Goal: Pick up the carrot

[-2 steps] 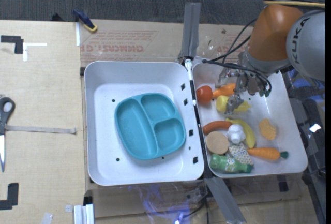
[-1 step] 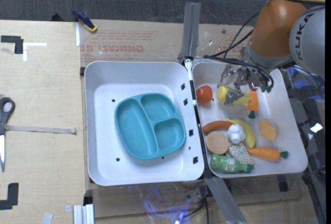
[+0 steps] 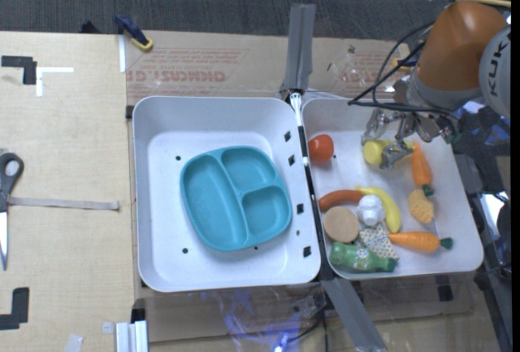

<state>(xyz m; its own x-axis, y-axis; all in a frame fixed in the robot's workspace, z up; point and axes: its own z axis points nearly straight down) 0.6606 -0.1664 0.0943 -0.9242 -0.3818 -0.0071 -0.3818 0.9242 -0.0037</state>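
Observation:
Two orange carrots lie in the right bin (image 3: pixel 463 261). One carrot (image 3: pixel 421 169) points up and down near the bin's right wall, its green end toward the front. The other carrot (image 3: pixel 416 241) lies crosswise near the front right corner, green end to the right. My gripper (image 3: pixel 400 141) hangs low over the back of the right bin, just left of the upper carrot's tip and right beside a yellow lemon (image 3: pixel 373 152). Nothing visibly sits in the gripper.
The right bin also holds a red tomato (image 3: pixel 321 147), a sausage (image 3: pixel 341 197), a banana (image 3: pixel 390 209), a corn cob (image 3: pixel 421 206), a round brown patty (image 3: pixel 341 224) and a green item (image 3: pixel 363 259). A blue divided plate (image 3: pixel 236 197) lies in the left bin (image 3: pixel 154 147).

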